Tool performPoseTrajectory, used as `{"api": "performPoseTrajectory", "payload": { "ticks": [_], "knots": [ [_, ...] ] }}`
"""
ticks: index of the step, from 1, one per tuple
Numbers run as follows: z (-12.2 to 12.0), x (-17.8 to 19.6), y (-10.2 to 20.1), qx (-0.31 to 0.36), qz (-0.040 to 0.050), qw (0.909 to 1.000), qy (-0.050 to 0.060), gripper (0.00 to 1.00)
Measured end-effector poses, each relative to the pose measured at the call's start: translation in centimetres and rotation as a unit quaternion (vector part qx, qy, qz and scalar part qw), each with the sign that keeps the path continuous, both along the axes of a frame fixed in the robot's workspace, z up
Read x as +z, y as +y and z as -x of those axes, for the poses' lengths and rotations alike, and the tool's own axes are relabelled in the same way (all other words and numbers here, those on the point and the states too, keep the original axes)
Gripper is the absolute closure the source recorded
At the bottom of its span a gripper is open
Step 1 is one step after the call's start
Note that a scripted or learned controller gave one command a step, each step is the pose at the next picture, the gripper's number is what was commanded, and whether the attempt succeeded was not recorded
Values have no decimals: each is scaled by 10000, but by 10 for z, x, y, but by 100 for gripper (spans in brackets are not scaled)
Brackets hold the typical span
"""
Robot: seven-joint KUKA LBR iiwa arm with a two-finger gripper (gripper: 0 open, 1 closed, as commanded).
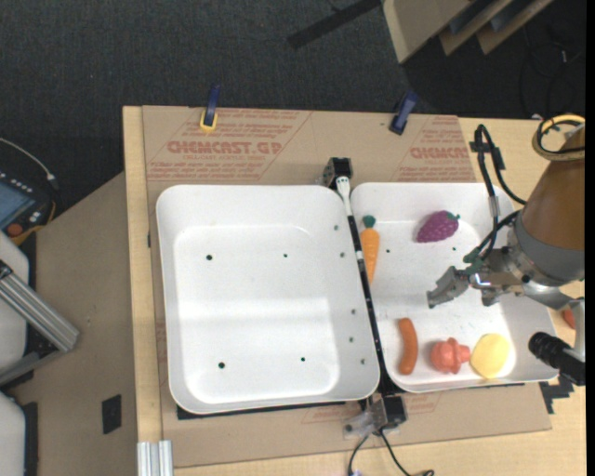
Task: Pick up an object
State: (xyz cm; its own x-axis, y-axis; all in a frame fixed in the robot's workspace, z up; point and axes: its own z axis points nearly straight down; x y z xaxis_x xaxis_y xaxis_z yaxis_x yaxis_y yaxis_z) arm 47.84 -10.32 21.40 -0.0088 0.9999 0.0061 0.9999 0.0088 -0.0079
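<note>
Dark grey carpet floor (112, 56); brown cardboard sheet (279, 139) over bench; wooden boards (456, 23) at top.

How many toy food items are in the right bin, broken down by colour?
Orange: 1, the carrot
Purple: 1, the grape bunch
Red: 2, the sausage and the lumpy red piece
Yellow: 1, the lemon
Total: 5, all in the right bin, with the gripper above its middle.

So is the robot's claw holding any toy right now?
No. The gripper hangs over bare bin floor, nothing between its fingers; the grapes and carrot lie apart.
</note>
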Motion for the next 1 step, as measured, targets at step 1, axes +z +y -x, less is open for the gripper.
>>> {"api": "performPoseTrajectory", "payload": {
  "ticks": [1],
  "knots": [
    [1, -62, -16, -53, 20, 10000, 4, 0]
  ]
}}
